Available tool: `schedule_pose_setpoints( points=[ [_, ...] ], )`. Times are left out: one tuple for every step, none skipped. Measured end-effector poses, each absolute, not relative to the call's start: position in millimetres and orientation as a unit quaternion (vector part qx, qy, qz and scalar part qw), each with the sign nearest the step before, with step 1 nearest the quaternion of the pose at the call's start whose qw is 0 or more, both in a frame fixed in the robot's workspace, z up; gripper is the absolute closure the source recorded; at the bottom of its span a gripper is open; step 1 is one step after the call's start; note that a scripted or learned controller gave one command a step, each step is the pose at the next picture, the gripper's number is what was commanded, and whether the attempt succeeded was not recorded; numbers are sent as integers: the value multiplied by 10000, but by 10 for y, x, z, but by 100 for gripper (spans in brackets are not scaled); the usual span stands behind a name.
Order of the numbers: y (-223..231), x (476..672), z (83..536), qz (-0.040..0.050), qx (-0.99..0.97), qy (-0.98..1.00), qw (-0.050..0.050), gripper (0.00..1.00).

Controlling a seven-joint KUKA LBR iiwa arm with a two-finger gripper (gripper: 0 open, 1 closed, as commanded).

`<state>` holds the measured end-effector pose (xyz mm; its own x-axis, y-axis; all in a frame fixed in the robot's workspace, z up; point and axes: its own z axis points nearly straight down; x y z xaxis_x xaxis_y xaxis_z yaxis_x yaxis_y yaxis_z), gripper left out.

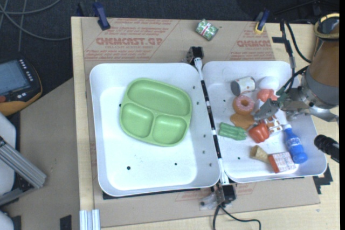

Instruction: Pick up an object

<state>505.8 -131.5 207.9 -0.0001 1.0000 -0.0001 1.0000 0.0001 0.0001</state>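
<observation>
Lowest in the frame, at the bottom centre, a black clamp (226, 193) is seen where the two white bins meet. At centre-left, the left bin (108, 169) holds a green divided plate (156, 112) w/ three compartments. At centre-right, the right bin (237, 169) holds a cluster of small toy items.

From the right edge, the grey arm (323, 78) w/ its orange band reaches in. Its gripper (269, 109) is lowered among the items, approx. centre of the right bin. Whether it is released or clenched cannot be told: the tip is dark and lost against the clutter, and nothing is clearly seen held.

Items in the right bin:
- a pink doughnut (245, 103), ring-shaped, just left of the gripper;
- a red pepper-like piece (260, 131), just below it;
- an orange-brown piece (242, 120), beside the doughnut;
- a small white cup (243, 84), toward the top of the bin;
- a green pod-shaped piece (232, 131), near the bin's left wall;
- a blue bottle (295, 147), at lower right;
- a red-and-white carton (282, 161), at the bottom edge.

No target is named; the doughnut or red piece is judged likeliest, being nearest the tip. For a good grasp, one item should be centred before closing, as neighbours touch and may get pinched too. A straight lift is advised.
</observation>
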Motion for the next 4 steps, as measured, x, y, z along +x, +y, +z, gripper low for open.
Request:
schedule_pose_setpoints(
  points=[
    [-1496, 5226, 1038, 45, 7071, 7070, 120, 0],
    [-1275, 4955, 984, 95, 7078, 7058, 288, 0],
    [-1291, 4981, 1122, 114, 7082, 7052, 333, 100],
    [-672, 5255, 1849, 7, 7065, 7077, 1, 100]
  ],
)
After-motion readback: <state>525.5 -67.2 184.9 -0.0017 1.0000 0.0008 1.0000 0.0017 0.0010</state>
